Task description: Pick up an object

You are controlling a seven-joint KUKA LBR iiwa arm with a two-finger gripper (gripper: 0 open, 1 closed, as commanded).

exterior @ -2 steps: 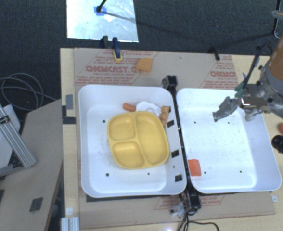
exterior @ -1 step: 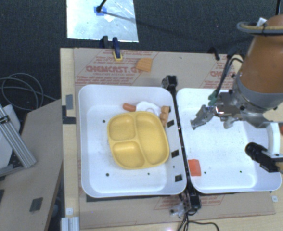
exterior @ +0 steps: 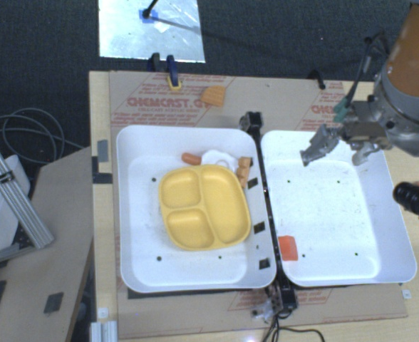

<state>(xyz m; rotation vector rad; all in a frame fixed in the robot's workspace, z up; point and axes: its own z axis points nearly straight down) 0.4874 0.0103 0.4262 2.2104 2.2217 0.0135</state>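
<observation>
Left bin point(exterior: 135, 262), one yellow tray point(exterior: 204, 207), right bin point(exterior: 398, 258), one orange block point(exterior: 287, 247)

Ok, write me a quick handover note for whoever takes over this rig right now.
Gripper: fingers open, holding nothing, hovering over the back edge of the right bin.
Right bin: small orange block near its front left corner.
Left bin: yellow divided tray; behind it an orange sausage-shaped piece, a white item and a small tan piece.
Done: nothing picked yet.
Left: descend on one object, grasp, lift.
</observation>
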